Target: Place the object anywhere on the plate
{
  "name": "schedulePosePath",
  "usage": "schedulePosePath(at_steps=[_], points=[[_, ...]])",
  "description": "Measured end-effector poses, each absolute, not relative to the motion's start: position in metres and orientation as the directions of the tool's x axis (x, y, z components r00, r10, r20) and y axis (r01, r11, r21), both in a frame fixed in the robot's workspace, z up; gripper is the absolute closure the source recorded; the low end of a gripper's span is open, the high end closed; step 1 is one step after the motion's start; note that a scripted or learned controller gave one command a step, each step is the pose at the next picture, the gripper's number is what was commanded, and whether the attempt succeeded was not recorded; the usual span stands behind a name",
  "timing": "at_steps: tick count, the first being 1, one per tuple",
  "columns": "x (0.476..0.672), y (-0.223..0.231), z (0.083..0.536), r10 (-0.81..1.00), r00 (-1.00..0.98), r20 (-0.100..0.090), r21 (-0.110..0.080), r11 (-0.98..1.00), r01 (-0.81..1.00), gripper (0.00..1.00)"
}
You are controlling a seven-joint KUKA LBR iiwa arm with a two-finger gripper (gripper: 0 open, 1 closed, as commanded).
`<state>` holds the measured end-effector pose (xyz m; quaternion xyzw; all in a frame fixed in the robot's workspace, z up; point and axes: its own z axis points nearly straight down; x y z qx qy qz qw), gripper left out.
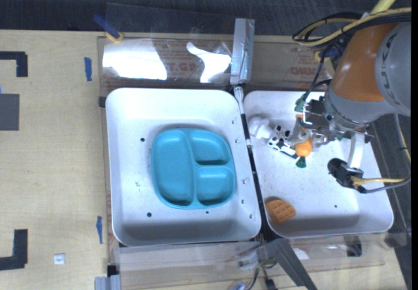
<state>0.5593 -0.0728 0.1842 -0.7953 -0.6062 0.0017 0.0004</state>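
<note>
A blue divided plate (192,166) lies in the middle of the left bin (124,151). My gripper (286,140) hangs over the upper middle of the right bin (372,210), below the grey arm with its orange band (359,63). A small orange toy with a green tip (303,150) sits right against the gripper's lower right side. I cannot make out whether the toy is gripped or just lies beside the gripper. The plate has nothing on it.
A round tan cookie-like piece (281,209) lies at the right bin's front left corner. A white object (258,127) rests near that bin's upper left wall. A black cable end (343,171) hangs over the bin's right half. The wall between the bins (247,151) separates gripper and plate.
</note>
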Motion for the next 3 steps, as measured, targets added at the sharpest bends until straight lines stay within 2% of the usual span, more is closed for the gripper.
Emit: schedulePosePath(at_steps=[1,2,3], points=[[0.595,0.002,0.184,0.975,0.221,0.001,0.000,-0.221,0.975,1.00],[0.547,0.140,0.214,0.998,0.063,0.003,-0.002,-0.063,0.998,1.00],[0.547,0.137,0.214,0.998,0.069,0.000,-0.003,-0.069,0.998,0.00]])
